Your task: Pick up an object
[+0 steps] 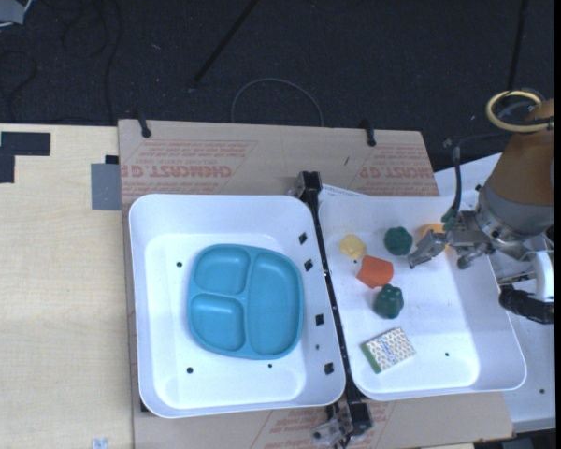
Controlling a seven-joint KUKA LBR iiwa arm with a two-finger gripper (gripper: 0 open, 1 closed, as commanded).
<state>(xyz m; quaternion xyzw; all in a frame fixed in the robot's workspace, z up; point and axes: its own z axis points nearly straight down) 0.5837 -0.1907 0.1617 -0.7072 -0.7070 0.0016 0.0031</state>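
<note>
A dark carpeted floor (pixel 262 45) fills the far part of the scene, with thin cables (pixel 271 87) looping and trailing across it. Nearer, a pale wooden table top (pixel 47 297) takes up the left side, marked with black tape shapes (pixel 14 152) and a grey square (pixel 104 185) near its far edge. A brown cardboard sheet (pixel 262 162) printed with red lettering lies flat in the middle, held by two small black clips (pixel 142 126) at its far edge. The light is even and soft.
</note>
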